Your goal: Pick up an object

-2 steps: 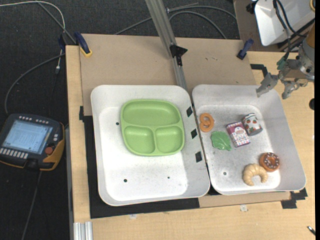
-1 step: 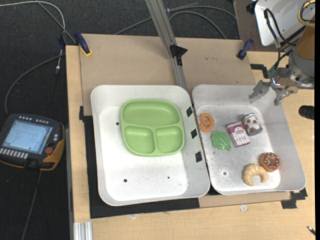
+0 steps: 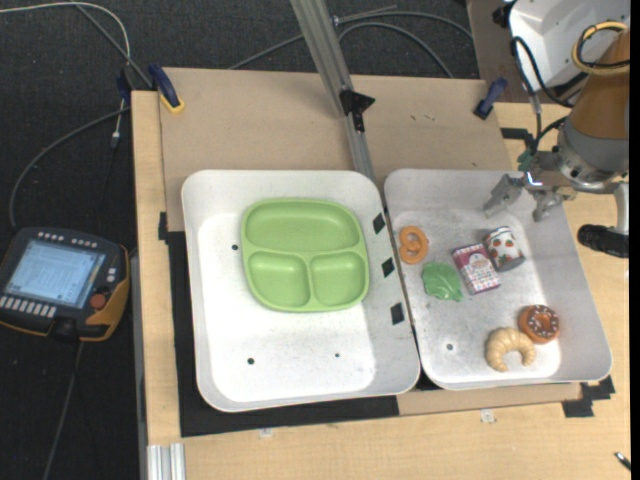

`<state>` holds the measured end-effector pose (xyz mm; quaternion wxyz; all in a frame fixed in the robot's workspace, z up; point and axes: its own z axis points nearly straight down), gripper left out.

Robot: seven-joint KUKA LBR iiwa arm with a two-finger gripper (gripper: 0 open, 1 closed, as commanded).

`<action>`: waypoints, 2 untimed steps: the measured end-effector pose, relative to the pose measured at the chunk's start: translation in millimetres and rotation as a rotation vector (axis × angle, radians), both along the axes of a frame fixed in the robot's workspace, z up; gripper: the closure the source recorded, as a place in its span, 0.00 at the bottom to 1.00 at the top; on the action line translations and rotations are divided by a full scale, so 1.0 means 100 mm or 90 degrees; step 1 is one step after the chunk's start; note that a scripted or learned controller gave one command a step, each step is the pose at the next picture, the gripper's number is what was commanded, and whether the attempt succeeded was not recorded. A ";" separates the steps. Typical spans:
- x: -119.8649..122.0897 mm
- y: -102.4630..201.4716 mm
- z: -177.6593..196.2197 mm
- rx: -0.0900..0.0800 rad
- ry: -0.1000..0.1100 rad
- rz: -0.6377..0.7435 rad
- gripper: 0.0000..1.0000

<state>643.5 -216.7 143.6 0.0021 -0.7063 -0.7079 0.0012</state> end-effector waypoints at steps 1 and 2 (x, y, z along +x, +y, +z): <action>0.02 0.00 0.15 -0.002 -0.005 0.001 1.00; 0.05 0.10 0.67 -0.002 -0.007 0.000 1.00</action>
